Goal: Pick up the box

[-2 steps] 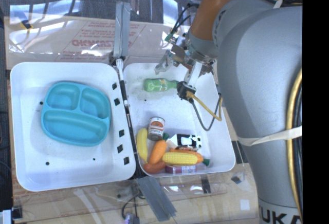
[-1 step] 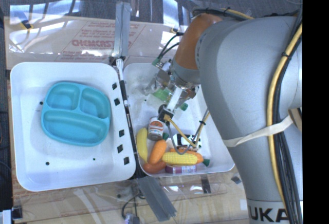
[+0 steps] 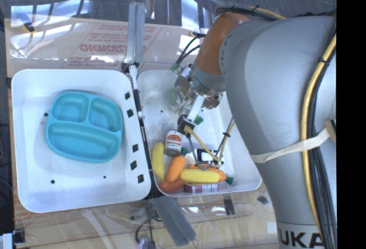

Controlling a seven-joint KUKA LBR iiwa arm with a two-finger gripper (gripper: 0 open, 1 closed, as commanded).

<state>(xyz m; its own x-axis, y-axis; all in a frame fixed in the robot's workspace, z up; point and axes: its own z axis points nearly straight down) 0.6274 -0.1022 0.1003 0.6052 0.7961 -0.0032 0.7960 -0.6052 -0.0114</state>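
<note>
Gripper (image 3: 182,93) near one can (image 3: 173,142), one carrot (image 3: 175,168), one corn (image 3: 200,175), one box (image 3: 201,188)

Box (image 3: 201,188) mostly hidden under corn (image 3: 200,175); arm (image 3: 274,99) covers right-hand bin's (image 3: 154,91) far side & rim. Can (image 3: 173,142) label too small to read.

The plate (image 3: 84,126) is blue, the bins (image 3: 28,185) white, the corn (image 3: 200,176) yellow, the carrot (image 3: 175,168) orange.
</note>
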